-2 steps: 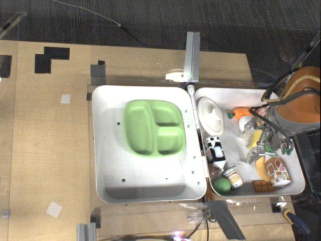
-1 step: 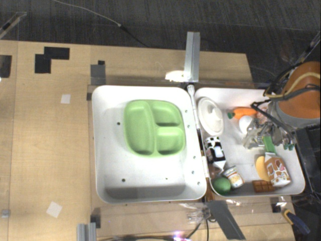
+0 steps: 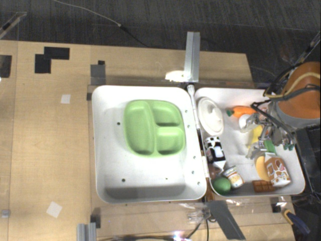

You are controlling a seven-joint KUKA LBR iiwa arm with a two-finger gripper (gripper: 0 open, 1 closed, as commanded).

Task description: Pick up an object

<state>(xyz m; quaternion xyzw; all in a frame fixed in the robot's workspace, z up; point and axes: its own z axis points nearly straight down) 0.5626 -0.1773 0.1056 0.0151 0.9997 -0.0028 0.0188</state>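
Observation:
The right bin (image 3: 234,147) holds several small objects. My gripper (image 3: 260,140) hangs low over the bin's right half, under the grey wrist and orange band (image 3: 301,97). A yellow banana-like piece (image 3: 257,132) lies right by the gripper, with a small green item (image 3: 271,146) beside it. An orange carrot (image 3: 242,111) lies just behind the gripper. In front of it sit a yellow-orange piece (image 3: 261,167) and a small printed box (image 3: 277,170). The gripper's metal parts hide what lies directly beneath.
A white bowl (image 3: 209,114), a black-and-white item (image 3: 214,149), a small can (image 3: 233,177), a green ball (image 3: 221,185) and a brown bar (image 3: 261,186) fill the right bin's left and front. The left bin (image 3: 108,134) holds a green divided plate (image 3: 153,127).

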